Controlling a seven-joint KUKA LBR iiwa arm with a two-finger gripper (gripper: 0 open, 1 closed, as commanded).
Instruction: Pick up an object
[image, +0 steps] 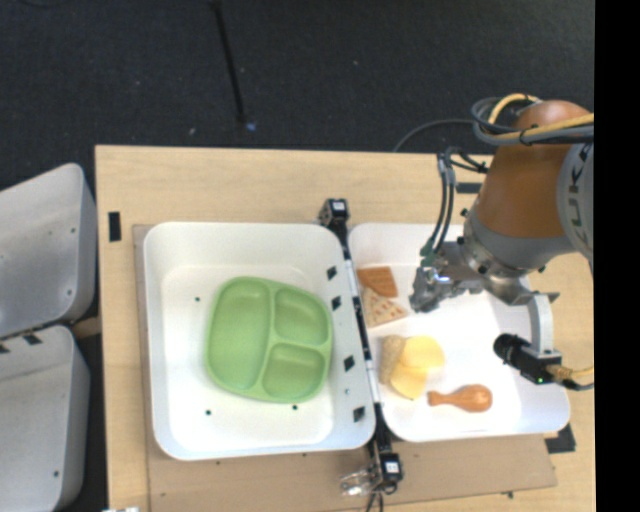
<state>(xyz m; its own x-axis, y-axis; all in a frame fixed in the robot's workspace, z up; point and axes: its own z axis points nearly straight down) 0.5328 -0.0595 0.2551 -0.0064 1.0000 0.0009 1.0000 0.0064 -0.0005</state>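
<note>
The gripper (432, 290) hangs over the right bin (520, 412) at centre right, beside the toast (380, 296). Whether its jaws are open, I cannot tell. A green tray (268, 340) lies in the left bin (170, 420).

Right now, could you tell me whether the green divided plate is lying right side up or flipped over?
Right side up. The green divided plate lies flat in the left bin, and its three hollow compartments face the camera, rims raised around each.

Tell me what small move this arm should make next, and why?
Probably a short drop straight down. The gripper hangs over the right bin, just beside the orange-brown piece, with nothing seen held. The yellow item and wooden piece lie farther off.
</note>
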